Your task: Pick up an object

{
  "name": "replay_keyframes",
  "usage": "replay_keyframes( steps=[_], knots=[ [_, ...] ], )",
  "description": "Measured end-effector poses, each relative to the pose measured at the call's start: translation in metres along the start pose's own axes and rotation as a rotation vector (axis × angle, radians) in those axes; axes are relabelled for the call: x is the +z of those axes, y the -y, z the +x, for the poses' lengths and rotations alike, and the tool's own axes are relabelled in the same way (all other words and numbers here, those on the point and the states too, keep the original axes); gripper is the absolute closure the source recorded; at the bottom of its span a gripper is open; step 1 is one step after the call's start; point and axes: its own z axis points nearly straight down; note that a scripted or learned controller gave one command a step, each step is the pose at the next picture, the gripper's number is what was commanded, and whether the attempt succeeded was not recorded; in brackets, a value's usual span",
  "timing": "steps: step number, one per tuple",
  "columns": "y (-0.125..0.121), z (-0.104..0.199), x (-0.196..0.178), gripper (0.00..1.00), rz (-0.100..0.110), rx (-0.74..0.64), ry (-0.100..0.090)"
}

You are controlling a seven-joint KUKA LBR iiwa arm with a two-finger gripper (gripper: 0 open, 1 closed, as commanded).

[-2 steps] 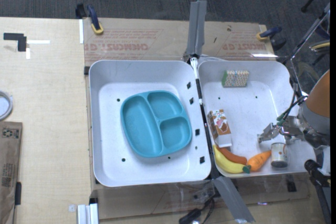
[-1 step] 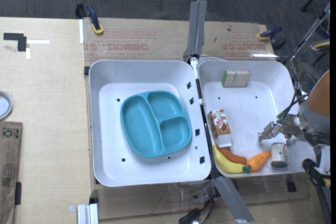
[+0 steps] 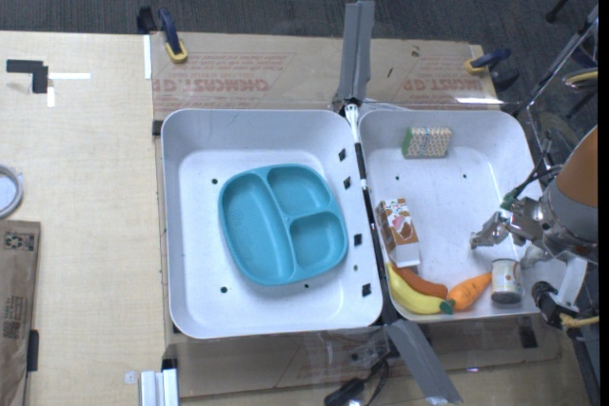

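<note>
The right bin (image 3: 476,168) holds several objects. A green and yellow sponge-like block (image 3: 426,143) lies near its far wall. A small brown and white carton (image 3: 400,231) lies by its left wall. Along the near wall sit a yellow banana (image 3: 411,297), an orange-red sausage-like piece (image 3: 425,284), an orange carrot (image 3: 468,290) and a small grey can (image 3: 505,282). My gripper (image 3: 495,233) hovers low over the right side of this bin, just above the can and carrot, with nothing visibly held.
In the left bin (image 3: 190,204) lies a blue divided plate (image 3: 284,225). A grey divider post (image 3: 357,52) rises between the bins at the back. Clamps (image 3: 169,33) hold the cardboard base. The arm's body (image 3: 576,204) fills the right edge.
</note>
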Motion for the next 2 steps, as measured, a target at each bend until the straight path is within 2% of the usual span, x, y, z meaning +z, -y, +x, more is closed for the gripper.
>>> replay_keyframes(
  steps=[1, 2],
  knots=[
    [0.0082, 0.007, 0.0008, 0.0, -0.005, 0.183, 0.014],
    [0.0019, 0.0006, 0.0001, 0.0, 0.005, 0.248, 0.0]
  ],
)
